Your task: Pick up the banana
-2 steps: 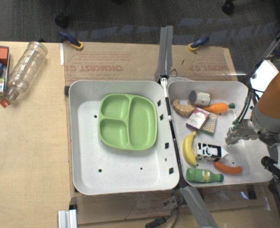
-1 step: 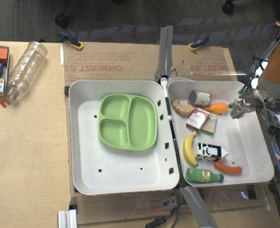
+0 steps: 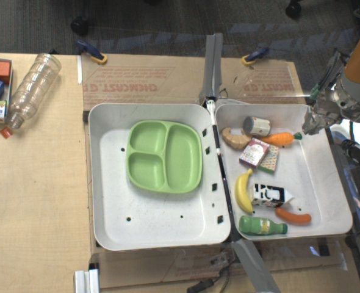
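Green bottle (image 3: 262,226) lying just below banana (image 3: 244,191). Gripper (image 3: 312,124) well up and right of banana, past carrot (image 3: 276,139). Finger state unclear.

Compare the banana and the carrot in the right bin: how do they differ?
The banana is yellow and curved; the carrot is orange and straighter with a green tip. The banana lies along the bin's left wall, running near to far; the carrot lies crosswise toward the far side. Both rest in the right bin, ungrasped.
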You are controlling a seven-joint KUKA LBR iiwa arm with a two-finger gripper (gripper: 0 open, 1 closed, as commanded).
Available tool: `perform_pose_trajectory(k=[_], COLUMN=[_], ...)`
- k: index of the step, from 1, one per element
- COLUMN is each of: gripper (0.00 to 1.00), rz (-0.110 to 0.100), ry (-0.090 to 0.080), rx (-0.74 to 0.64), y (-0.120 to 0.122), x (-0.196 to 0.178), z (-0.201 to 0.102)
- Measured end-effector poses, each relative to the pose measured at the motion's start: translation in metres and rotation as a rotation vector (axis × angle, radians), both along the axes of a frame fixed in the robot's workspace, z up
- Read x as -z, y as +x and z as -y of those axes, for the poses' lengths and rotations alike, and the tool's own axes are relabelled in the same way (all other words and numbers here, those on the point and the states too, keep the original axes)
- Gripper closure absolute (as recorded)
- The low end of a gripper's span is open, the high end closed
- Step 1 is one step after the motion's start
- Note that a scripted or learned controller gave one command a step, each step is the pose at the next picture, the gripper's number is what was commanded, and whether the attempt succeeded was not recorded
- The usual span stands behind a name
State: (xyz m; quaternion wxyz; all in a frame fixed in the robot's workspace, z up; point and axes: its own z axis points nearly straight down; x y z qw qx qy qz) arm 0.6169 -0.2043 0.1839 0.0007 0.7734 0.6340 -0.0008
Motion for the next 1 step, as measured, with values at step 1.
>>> perform_pose_trajectory(k=[1], gripper=[1.00], rz=[-0.001], ry=[-0.002], rx=[-0.003], y=[0.0003], x=[-0.0087], z=[0.0000])
